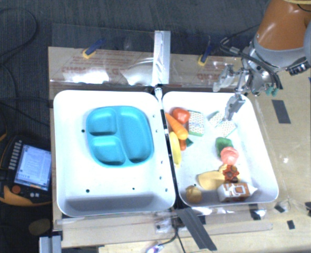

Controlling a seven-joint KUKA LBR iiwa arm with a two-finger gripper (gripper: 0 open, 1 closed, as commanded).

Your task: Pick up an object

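Overhead, the camera view shows two white bins side by side, and the right bin [266, 157] serves as the reference. The gripper [233, 107] hangs over its far right part, reaching in from the arm [282, 25] at the upper right. Whether it is clenched or released cannot be told; nothing is seen held. Inside the right bin, a carrot [176, 125] lies along the left wall with a banana [174, 147] just beside it. A tomato [180, 114] and a checkered packet [196, 123] sit at the far end. A green piece [223, 143] and a pink piece [229, 154] lie near the middle. A small carton [234, 192] rests at the near edge. Left of the right bin, the other bin [71, 194] bears a blue tray [118, 135].
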